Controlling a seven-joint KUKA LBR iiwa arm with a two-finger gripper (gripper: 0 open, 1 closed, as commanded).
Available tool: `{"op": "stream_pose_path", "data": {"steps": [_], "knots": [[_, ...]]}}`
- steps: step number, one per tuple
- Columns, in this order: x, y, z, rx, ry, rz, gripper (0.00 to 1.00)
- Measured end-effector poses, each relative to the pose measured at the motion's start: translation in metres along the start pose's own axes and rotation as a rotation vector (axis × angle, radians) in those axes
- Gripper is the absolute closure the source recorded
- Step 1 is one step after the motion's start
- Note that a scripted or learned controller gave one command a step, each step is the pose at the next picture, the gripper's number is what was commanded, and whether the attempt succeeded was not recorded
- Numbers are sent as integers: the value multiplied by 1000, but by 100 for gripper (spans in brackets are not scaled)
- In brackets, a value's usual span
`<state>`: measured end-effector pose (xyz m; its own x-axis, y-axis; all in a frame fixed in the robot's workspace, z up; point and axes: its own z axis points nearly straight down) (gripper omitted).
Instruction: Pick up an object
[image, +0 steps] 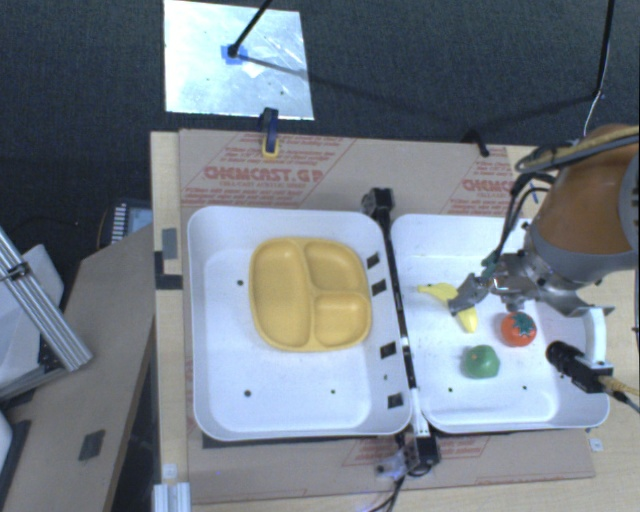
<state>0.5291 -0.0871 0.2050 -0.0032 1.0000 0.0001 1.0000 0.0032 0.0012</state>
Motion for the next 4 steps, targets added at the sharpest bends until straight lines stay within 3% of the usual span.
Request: {"op": "stream_pose_path", "data": {"steps": [2,3,4], "knots": [[5,-14,98,5,1,2,0],[5,-14,122,3,1,3,0],[5,-13,110,0,0,3,100]]}}
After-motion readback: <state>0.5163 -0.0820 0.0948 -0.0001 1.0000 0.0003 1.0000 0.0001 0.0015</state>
